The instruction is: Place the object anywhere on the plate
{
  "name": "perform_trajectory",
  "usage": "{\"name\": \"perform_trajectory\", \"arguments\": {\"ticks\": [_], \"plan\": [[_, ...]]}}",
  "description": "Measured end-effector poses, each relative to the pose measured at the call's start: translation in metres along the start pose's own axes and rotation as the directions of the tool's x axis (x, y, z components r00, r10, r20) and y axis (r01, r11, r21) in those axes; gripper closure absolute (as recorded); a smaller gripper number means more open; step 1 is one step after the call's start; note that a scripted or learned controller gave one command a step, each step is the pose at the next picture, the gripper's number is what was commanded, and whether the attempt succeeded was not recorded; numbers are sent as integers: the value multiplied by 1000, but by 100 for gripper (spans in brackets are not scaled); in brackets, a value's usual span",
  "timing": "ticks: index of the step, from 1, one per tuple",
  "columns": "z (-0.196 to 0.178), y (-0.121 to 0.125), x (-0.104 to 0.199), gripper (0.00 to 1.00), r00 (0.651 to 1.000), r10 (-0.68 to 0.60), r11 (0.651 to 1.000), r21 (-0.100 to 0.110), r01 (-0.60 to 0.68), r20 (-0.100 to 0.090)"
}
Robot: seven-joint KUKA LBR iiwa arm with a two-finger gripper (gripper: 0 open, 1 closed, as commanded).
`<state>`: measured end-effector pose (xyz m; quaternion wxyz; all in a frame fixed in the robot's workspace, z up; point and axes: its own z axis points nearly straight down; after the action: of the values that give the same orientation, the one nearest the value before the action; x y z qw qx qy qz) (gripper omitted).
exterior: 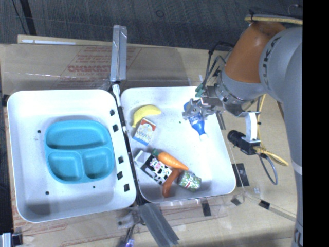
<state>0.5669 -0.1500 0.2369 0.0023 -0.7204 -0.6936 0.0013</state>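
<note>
A: What is being risked here?

B: A blue tube (198,122) is being pinched by its top end in the claw (198,108), over the right bin (222,143). It is hanging tilted, so it could be dropped on the way across, likely onto the divider between the bins. The plate (79,150) is lying in the left bin (25,138), well apart.

A: Could anything else be disturbed?

B: The banana (144,112), small carton (144,131), carrot (171,160) and green can (189,181) are lying lower in the bin, probably out of the path.

A: Is any writing being made out?

B: Red mirrored lettering is showing on the cardboard (92,66) on the surface, too faint to be read. Labels are too small.
</note>
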Motion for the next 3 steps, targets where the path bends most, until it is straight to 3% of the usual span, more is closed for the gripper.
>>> {"name": "perform_trajectory", "arguments": {"ticks": [1,2,3], "plan": [[29,-6,81,100,1000,14,1000,0,-14,1],[46,-11,135,100,998,70,998,0,-70,1],[47,-55,238,100,1000,-28,1000,2,28,3]]}}
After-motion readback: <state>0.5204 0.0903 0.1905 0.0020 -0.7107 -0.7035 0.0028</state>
